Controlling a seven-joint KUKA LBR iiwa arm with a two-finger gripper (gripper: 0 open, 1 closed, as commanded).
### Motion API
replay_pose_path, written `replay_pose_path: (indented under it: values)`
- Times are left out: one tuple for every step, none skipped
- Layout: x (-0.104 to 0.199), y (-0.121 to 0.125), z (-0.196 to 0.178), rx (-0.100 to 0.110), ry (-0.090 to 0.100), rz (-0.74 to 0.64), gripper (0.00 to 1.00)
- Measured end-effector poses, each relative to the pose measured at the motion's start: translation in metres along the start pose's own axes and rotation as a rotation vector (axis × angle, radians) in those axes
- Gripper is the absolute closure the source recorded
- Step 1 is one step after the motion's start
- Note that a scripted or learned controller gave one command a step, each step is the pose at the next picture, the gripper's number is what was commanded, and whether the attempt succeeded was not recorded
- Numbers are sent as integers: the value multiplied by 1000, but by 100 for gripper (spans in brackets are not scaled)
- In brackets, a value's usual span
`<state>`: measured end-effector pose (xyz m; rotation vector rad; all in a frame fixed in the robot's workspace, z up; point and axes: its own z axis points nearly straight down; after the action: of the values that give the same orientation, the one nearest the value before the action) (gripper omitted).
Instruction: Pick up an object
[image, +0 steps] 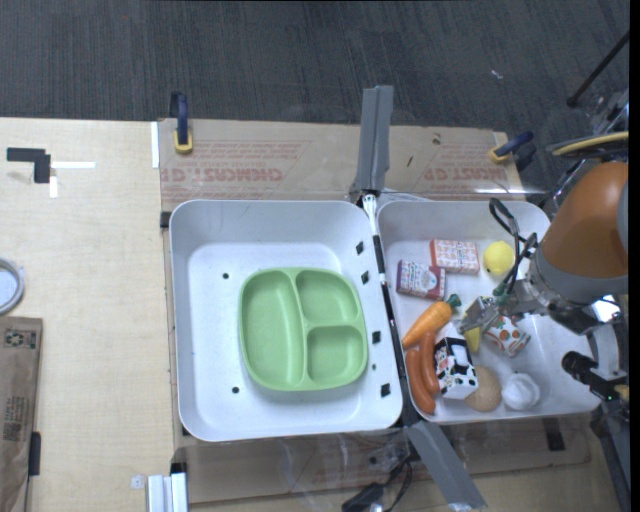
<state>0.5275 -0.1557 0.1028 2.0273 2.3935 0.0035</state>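
Although the arm (590, 235) reaches low into the right bin (400, 215), its bulk hides much of that bin's far side, and the small things beneath its wrist blur together. The gripper (487, 313) sits among them, just beside the carrot (427, 322), but whether it is spread or closed, or grips anything, cannot be told. Beyond the carrot lie two small cartons (440, 268) and a yellow ball (498, 258); nearer are a red sausage (421, 378) and a black-and-white carton (456, 368). The left bin (200, 330) holds a green divided plate (303, 328).

Arm (590, 235) low — wrist angled leftward
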Motion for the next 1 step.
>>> replay_pose_path:
  values:
    - [7, 63, -32, 4, 3, -165, 0]
